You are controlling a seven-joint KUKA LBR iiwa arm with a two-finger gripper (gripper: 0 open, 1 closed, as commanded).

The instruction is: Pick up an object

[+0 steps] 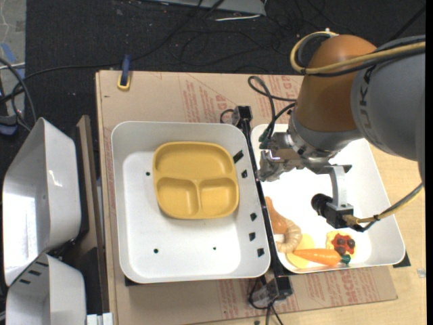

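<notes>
1. Watching from beside the tabletop point(176, 93): the gripper point(269, 162) hangs over the right bin point(379, 202), tight against that bin's left wall and just beside the black divider point(260, 202) between the two bins. The fat wrist blocks my line of sight, so I honestly can't tell how far open it is. I don't see anything held in it.
2. The stuff to grab is a little heap of toy food at the bottom end of the right bin in the camera view. An orange carrot point(316, 255) lies flat, a pale orange curled piece point(284, 227) sits just left of it by the bin wall, and a red and green toy point(344, 242) is next to the carrot's right end. The left bin point(135, 202) holds a yellow divided plate point(196, 179).
3. Worry one: the gripper is hugging that wall. My guess is that a straight drop from here clips the rim or divider, or just closes on bare bin floor.
4. Worry two: the toys are touching each other. A grab could pinch two at once or shove the heap around.
5. Worry three: the carrot looks round and tapered, so I'd expect it to squirt out of a squeeze.
</notes>
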